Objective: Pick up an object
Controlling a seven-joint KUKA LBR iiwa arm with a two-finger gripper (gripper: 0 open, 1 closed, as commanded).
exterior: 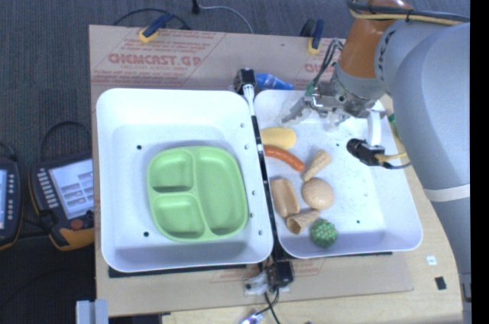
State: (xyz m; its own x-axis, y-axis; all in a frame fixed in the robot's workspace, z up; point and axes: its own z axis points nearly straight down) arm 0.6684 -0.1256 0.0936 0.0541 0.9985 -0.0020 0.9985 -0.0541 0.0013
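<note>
Claw (330,107) sits low over the far end of the right bin (397,234), arm coming in from the right with the orange band just above the wrist and the big grey link covering the bin's right rim. One thin finger (293,113) splays out to the left, another part hangs down at the right; looks spread open, nothing between the fingers.

Food is all nearer the camera than the claw and slightly left:
- yellow lemon-shaped piece (278,137), closest, just below-left of the claw
- orange sausage (284,157) next out, along the divider edge
- tan cone (316,163), bread roll (285,196), round bun (317,193), second small cone (302,220)
- green broccoli-like ball (324,233), farthest from the claw, near the front rim

Bare bin floor directly under and to the right of the claw, also along the right side down to the front corner. A blue object (272,81) lies just behind-left of the claw, outside the bin's back rim.

Left bin (122,124) is well left of the claw, holding a green divided tray (199,192) in its middle.
</note>
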